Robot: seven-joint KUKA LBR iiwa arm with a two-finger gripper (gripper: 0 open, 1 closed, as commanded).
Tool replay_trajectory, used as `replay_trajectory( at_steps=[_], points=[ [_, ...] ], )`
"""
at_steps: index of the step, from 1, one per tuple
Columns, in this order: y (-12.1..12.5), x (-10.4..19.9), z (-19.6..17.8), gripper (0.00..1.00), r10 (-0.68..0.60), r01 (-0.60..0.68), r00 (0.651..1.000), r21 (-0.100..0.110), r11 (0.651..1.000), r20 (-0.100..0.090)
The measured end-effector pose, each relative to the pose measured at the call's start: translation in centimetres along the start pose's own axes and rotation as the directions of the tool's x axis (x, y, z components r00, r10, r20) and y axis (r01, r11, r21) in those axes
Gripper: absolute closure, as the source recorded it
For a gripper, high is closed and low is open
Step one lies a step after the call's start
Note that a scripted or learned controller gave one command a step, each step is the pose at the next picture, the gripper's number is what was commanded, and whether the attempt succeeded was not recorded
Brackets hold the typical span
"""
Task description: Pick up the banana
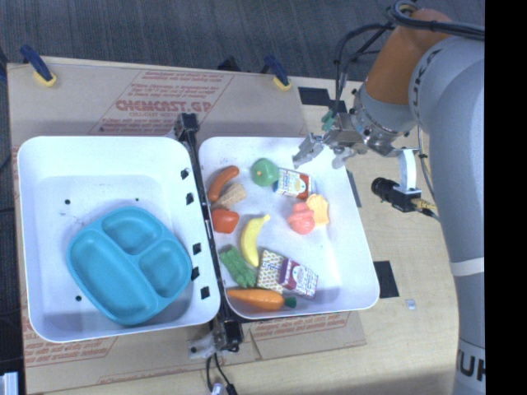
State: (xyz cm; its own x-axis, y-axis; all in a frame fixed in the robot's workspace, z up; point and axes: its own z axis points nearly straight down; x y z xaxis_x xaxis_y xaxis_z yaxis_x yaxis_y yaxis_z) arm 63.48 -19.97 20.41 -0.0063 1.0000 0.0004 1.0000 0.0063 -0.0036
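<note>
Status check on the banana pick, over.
Gripper above right bin's far right corner, holding nothing. Banana lying mid-bin, untouched. Tomato, green pepper, carton crowd it.

The grey arm (449, 138) reaches in from the right, orange band (395, 56) riding above the wrist; black cables loop over it; the gripper (323, 148) hangs low at the wrist's end, fingers spread apart, nothing between them.
</note>
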Motion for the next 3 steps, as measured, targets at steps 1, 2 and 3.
replay_trajectory(
  at_steps=[1, 2, 3],
  points=[
    [-4.0, 5.2, 11.0, 0.00, -0.242, 0.242, 0.970, 0.001, 0.970, -0.001],
    [-9.7, 9.5, 11.3, 0.00, -0.150, 0.150, 0.989, 0.001, 0.989, -0.001],
    [-9.7, 9.5, 10.3, 1.00, -0.155, 0.155, 0.988, 0.002, 0.988, 0.000]
  ],
)
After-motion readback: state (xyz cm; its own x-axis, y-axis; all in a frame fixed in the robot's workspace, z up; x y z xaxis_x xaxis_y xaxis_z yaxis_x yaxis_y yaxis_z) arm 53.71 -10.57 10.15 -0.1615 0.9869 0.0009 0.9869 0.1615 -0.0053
